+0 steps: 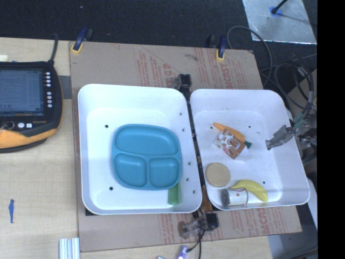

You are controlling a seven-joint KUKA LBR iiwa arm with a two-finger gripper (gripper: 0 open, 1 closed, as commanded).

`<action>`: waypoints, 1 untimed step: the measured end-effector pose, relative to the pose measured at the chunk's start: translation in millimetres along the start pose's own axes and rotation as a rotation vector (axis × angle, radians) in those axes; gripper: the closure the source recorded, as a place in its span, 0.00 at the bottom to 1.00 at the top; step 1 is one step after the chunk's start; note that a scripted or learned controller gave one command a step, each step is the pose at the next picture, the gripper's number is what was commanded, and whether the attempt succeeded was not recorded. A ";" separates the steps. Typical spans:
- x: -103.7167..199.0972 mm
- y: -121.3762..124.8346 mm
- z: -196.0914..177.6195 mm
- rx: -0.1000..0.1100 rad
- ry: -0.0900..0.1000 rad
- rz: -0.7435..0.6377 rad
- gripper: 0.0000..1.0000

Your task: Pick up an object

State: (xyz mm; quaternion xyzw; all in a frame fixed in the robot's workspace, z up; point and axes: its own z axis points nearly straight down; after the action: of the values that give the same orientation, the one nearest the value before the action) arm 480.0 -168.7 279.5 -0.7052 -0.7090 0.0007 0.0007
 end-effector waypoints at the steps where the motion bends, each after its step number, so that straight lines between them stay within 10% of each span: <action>1: 27.3 48.0 108.0 0.003 -0.001 -0.001 0.00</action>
State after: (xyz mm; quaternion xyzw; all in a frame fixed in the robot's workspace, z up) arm 527.7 -141.2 171.4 -0.7048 -0.7094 0.0021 0.0017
